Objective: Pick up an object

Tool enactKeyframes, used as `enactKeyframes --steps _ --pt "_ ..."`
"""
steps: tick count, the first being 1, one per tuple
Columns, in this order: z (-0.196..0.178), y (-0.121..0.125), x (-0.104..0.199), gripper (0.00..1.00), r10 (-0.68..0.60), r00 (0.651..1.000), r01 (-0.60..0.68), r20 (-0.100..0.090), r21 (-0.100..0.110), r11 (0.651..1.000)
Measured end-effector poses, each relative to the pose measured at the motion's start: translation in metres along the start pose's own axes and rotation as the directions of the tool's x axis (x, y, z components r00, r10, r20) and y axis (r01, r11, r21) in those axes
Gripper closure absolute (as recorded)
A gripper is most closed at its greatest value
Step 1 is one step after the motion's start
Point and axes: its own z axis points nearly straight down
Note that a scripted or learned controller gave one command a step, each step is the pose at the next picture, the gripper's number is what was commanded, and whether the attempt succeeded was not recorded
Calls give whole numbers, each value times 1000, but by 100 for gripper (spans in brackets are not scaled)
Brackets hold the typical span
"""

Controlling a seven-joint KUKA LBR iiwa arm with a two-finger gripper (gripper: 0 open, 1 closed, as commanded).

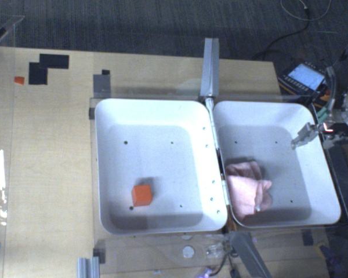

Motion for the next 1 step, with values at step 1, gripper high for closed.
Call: enactKeyframes --steps 1 --pt "124 7 42 0 -160 987 160 -1 0 987"
